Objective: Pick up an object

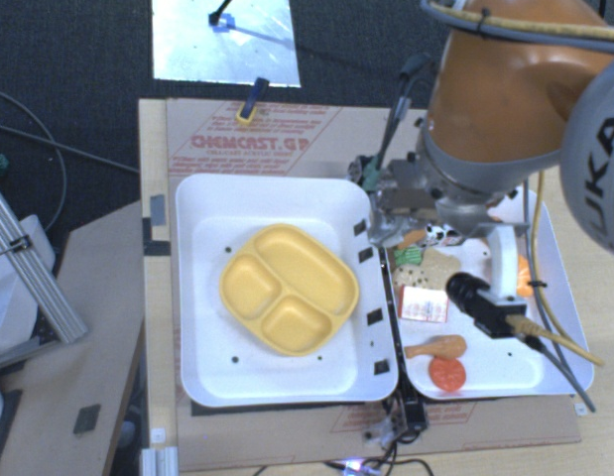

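A yellow three-compartment plate lies in the left bin. The right bin holds a white card with red print, a tan drumstick-shaped toy, a red round piece, a green piece, a black-and-white spotted piece and an orange piece at its right side. My gripper hangs low over the back left part of the right bin, near the divider and just above the green piece. The big orange wrist hides most of that bin's back half.
The two bins rest on a printed cardboard sheet. A shiny metal plate lies beyond it at the back. A metal frame stands at the left. A yellow cable runs over the right bin's front right.
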